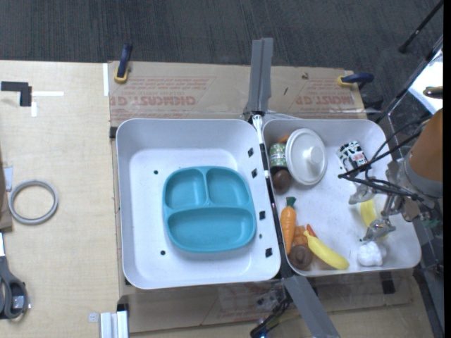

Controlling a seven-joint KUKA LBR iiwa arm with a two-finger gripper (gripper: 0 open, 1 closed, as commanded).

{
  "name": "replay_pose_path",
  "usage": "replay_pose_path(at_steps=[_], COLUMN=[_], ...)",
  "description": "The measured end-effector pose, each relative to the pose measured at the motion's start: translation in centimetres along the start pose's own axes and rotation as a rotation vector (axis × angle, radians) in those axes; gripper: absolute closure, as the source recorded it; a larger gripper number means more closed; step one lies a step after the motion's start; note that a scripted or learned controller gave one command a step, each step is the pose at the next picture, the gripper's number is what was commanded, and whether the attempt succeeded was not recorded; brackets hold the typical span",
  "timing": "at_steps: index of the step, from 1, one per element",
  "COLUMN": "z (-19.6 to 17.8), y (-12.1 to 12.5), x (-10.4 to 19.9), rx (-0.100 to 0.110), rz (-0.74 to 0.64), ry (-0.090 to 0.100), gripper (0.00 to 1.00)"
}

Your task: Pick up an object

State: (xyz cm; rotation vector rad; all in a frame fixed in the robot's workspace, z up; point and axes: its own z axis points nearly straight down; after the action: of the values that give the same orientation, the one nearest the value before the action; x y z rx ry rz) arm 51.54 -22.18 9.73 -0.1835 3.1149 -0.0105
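Observation:
The right bin (331, 210) holds several toys. A white domed lid (306, 157) lies at its back, next to a small can (278, 153) and a brown round piece (282, 180). An orange carrot (288, 220), a yellow banana (328, 253) and a brown lump (301, 257) lie at the front left. A black-and-white spotted item (351, 155) sits at the back right. My gripper (380, 227) hangs low over the bin's right side, just beside a yellow piece (367, 211) and above a white fluffy ball (370, 254). I see nothing lifted.
The left bin (141, 189) holds a blue divided plate (209, 208). On the bench to the left lie a grey tape roll (32, 201) and scissors (13, 294). Cardboard (183, 94) with clamps lies behind the bins. Cables (394, 146) run to the arm at the right.

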Motion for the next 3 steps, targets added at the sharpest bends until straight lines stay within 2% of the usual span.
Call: replay_pose_path(at_steps=[1,2,3], z=[0.3,0.5,0.5], y=[0.0,0.2,-0.1], x=[-0.5,-3.1,-1.2], rx=[-0.004,-0.007,-0.007], rz=[0.021,0.034,0.039], ry=[0.010,0.017,0.019], gripper=[0.00,0.00,0.00])
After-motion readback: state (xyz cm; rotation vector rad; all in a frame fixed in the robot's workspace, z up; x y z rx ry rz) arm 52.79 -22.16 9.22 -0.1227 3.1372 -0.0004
